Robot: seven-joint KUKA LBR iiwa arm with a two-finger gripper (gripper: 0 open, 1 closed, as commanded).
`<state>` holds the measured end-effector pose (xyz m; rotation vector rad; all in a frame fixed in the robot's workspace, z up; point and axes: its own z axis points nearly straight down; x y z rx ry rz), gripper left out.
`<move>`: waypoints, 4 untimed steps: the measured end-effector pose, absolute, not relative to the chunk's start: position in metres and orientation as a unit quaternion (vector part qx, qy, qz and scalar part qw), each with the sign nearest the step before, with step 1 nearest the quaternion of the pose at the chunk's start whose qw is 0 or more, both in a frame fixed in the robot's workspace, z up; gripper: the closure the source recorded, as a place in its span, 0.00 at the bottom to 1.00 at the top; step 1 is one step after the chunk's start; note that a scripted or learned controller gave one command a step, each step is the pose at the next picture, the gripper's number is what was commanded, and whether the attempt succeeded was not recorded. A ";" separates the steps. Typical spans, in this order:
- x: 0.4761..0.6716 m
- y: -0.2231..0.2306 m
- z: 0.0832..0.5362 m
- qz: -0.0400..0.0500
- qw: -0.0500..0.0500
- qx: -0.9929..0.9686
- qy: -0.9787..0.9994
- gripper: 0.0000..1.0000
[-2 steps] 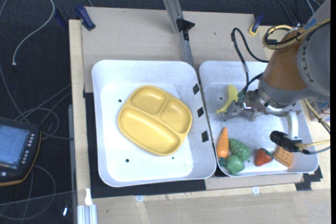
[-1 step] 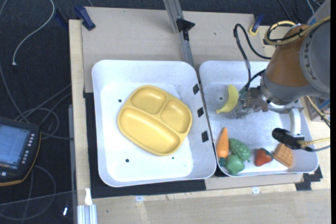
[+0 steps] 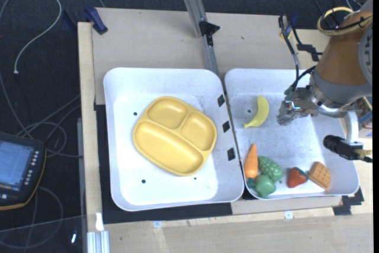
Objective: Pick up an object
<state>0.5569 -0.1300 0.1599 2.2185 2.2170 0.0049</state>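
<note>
Hand [image 3: 286, 112] hovers just right of the curved yellow plastic banana [image 3: 258, 112] in the right white bin [image 3: 237, 83]. I can't tell whether it's clenched.

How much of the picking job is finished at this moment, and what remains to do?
Done: the arm has reached into the right bin, and the gripper sits just right of the banana. In hand: nothing is visibly held; the banana, carrot, grapes, green pepper, strawberry and waffle all lie on the bin floor. Left: grasping and lifting one object.
</note>
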 end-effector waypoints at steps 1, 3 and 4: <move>0.565 -0.122 0.213 0.002 0.003 0.706 0.708 1.00; 0.576 -0.063 0.259 0.000 -0.002 0.705 0.709 1.00; 0.582 -0.005 0.263 0.002 0.000 0.704 0.710 1.00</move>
